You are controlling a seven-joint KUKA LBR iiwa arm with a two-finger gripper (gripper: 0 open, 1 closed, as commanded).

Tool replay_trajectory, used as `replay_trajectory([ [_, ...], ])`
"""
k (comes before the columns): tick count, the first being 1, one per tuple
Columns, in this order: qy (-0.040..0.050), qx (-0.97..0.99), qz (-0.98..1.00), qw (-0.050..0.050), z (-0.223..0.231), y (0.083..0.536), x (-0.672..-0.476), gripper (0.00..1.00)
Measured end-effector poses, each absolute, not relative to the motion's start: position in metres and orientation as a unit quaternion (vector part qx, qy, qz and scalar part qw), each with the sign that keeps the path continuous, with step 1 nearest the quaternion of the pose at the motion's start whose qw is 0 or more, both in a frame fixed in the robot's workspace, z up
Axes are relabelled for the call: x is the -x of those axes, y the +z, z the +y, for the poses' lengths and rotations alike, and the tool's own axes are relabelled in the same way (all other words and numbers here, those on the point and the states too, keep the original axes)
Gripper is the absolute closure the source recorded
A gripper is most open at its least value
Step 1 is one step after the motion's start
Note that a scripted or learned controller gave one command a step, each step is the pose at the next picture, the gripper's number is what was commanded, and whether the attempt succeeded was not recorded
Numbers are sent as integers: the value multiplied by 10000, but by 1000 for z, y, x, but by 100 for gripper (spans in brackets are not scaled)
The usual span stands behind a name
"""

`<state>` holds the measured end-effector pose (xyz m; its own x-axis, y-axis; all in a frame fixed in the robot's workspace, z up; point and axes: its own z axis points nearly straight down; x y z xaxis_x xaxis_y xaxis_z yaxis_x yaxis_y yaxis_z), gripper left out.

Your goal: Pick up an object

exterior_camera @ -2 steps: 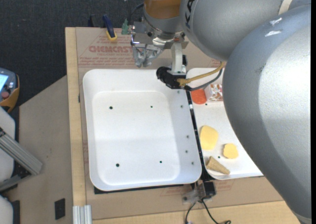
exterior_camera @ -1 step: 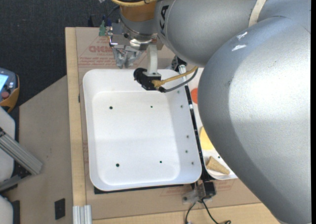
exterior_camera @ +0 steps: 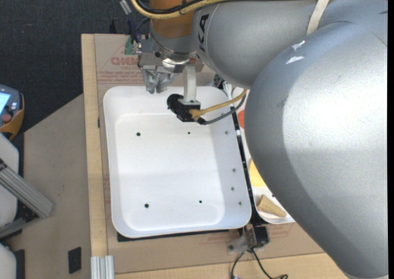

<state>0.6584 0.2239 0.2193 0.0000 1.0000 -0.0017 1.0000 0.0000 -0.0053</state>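
Hovering over the upper edge of the left bin [exterior_camera: 123,167], the gripper [exterior_camera: 157,80] hangs with fingers apart, gripping nothing.
No object is lifted; pale items [exterior_camera: 271,207] lie in the right bin, lower right.

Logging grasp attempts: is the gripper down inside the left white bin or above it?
Cannot tell. The two-finger gripper overlaps the shallow white left bin's far rim, but one slanted view doesn't give its height.

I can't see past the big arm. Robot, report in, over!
End effector over left bin's far edge. Nothing seen between fingers. Arm covers right bin.
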Motion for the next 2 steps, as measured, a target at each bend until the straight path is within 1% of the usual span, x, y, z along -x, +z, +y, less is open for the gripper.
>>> replay_trajectory([
  [1, -2, 7064, -7078, -9, 224, 222, -667, 100],
  [2, 18, 7065, -7077, 7, 225, 214, -666, 100],
])
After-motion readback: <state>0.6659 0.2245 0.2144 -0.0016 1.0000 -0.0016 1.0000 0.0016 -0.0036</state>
